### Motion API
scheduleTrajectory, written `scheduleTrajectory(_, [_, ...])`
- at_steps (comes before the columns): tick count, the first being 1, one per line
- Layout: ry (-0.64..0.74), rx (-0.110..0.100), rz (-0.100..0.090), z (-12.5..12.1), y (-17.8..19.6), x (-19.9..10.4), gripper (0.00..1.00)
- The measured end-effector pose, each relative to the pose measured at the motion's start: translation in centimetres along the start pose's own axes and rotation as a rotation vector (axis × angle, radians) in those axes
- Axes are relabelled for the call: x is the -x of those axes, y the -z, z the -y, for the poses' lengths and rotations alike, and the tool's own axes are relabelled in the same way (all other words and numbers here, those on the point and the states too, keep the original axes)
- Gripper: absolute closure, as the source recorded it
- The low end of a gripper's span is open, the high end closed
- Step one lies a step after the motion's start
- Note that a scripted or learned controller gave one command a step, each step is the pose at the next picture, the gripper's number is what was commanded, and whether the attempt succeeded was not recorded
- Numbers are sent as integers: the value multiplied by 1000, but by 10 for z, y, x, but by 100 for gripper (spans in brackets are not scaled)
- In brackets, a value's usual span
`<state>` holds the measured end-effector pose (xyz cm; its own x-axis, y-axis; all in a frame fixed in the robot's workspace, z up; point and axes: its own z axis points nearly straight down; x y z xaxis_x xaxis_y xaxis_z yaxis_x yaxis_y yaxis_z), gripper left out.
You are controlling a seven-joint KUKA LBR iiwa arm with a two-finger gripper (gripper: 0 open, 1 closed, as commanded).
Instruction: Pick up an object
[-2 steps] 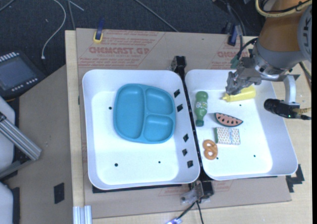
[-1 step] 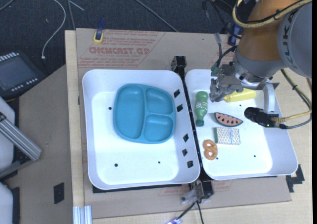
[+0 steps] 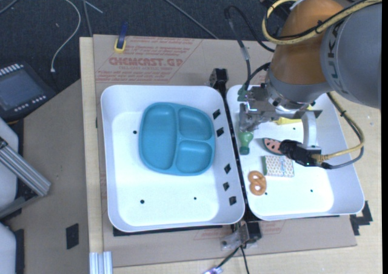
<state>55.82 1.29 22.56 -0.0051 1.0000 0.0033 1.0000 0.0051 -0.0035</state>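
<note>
The thing I am watching is a small green toy in the right bin. It lies hard against that bin's left wall, about midway between the far and near edges. The gripper hangs directly over it, close enough that their outlines meet from my camera. I cannot tell whether it is wide or narrow, or whether it has a grip on the toy. The grey arm reaches in from the right, and its orange band covers the bin's far edge.

Just right of the green toy lies a brown piece with pale spots. Nearer the bin's near edge are a square speckled pad and, just left of it, an orange pretzel. A yellow thing peeks out from under the wrist, mostly hidden.

The left bin holds a blue divided plate, lying flat in the middle and a bit toward the far edge. Both bins sit on a cardboard sheet with red print on the bench. A small blue clip grips the sheet's far edge near its left corner. Off the bench's far left corner stands a dark screen, and cables trail over the floor beyond.
</note>
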Motion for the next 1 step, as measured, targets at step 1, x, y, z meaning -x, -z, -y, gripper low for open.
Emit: scheduleTrajectory(1, [1, 0, 0, 3, -6, -61, 100])
